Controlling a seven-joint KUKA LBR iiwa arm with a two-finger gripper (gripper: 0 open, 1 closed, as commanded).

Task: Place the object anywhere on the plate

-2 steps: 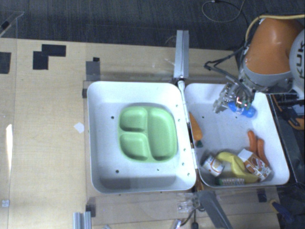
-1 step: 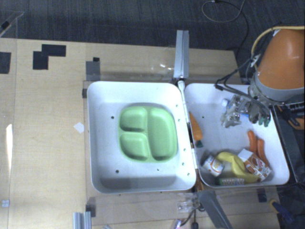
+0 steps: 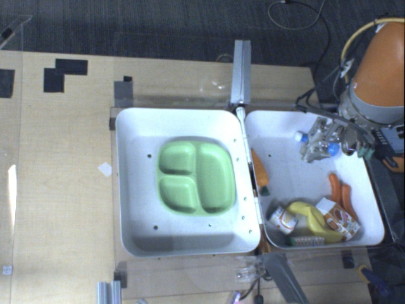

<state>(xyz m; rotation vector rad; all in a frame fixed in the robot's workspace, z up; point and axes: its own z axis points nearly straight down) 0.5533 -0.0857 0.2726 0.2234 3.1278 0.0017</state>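
A green plate (image 3: 195,176) with three compartments lies in the middle of the left bin (image 3: 136,233). My gripper (image 3: 321,145) hangs over the upper right part of the right bin (image 3: 285,170), well apart from the plate. In that bin lie an orange carrot-like piece (image 3: 257,170) against the left wall, a yellow banana (image 3: 311,217) near the front, a small can (image 3: 282,220) beside the banana, a printed packet (image 3: 342,222) and two orange-red sticks (image 3: 339,192) at the right. Nothing visibly sits between the gripper and the bin floor.
A metal divider post (image 3: 241,75) stands between the two bins at the back. Black cables (image 3: 304,11) run over the dark floor behind the bench. The arm's orange band (image 3: 383,62) looms at the right edge, above the right bin's far corner.
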